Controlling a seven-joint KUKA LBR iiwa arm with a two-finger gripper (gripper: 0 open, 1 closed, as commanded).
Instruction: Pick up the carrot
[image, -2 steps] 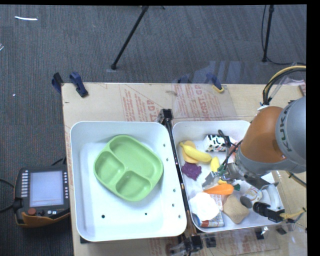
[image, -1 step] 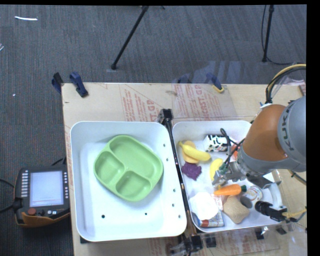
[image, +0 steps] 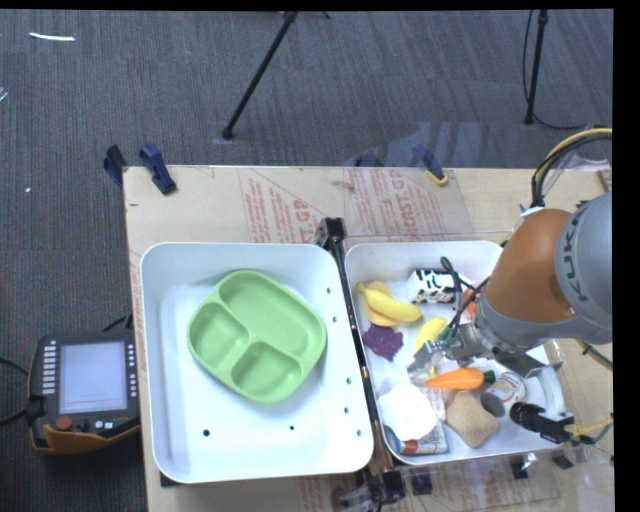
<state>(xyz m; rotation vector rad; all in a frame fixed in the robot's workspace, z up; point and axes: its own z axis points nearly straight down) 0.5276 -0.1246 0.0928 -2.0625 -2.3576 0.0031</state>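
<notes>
At five o'clock of the right bin (image: 400, 250), my gripper (image: 432, 352) is hovering by the carrot (image: 455, 379). I cannot tell my jaws' state; crowding neighbours are risking a missed grasp.

The bench (image: 300, 200) is a pale board printed with faded red lettering, standing over dark carpet. Two shallow white bins lie on it side by side, their inner walls touching along a black divider. The left bin (image: 160, 400) covers most of the board's left half. The right bin (image: 480, 248) reaches toward the board's right side. Behind both bins a bare strip of board stays open. A blue clamp (image: 156, 168) grips the far left corner, and a yellow clip (image: 436, 177) sits on the far edge near the middle.
</notes>
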